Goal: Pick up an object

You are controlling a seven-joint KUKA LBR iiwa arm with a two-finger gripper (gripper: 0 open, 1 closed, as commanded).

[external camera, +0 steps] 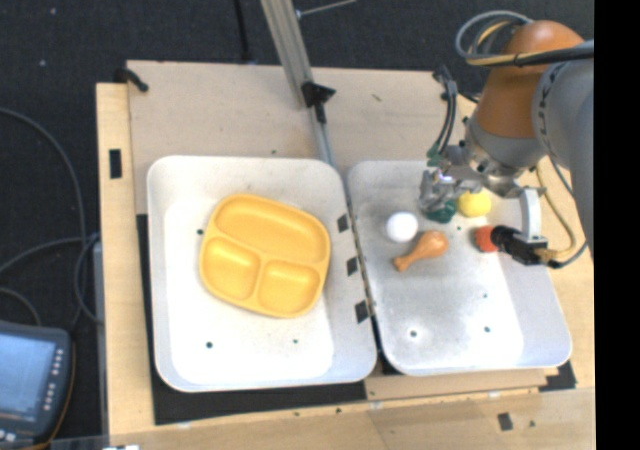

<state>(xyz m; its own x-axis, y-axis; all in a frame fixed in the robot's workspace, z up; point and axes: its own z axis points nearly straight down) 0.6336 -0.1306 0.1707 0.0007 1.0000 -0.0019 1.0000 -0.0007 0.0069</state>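
One yellow tray point(265, 255), one white ball point(402, 227), one drumstick point(421, 251)

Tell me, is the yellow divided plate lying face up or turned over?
Face up. The yellow plate lies in the left bin with its three compartments showing, all empty.

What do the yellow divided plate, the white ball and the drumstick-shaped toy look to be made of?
Yellow divided plate: probably moulded plastic, one even colour, with soft-edged compartments and a dull sheen. White ball: smooth and plain; plastic or foam, the view cannot settle which. Drumstick-shaped toy: likely plastic play food, uniform tan-orange with a matte look.
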